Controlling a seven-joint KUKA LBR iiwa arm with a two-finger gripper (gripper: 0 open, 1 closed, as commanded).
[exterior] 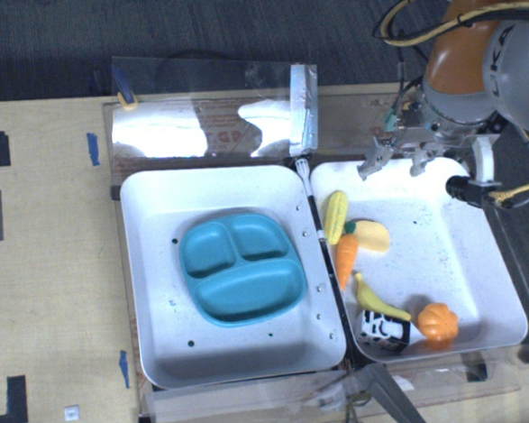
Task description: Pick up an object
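Gripper hung at upper right over the right bin, fingers spread, grasping nothing; corn lower left.

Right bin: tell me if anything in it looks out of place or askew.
Nothing damaged or spilled. The toys all crowd the right bin's left side: corn, carrot, banana, a black-and-white item and the orange. The pincer hangs over the far edge, away from them.

A divided plate lies in the left bin; toy foods (corn rearmost) cluster in the right bin.
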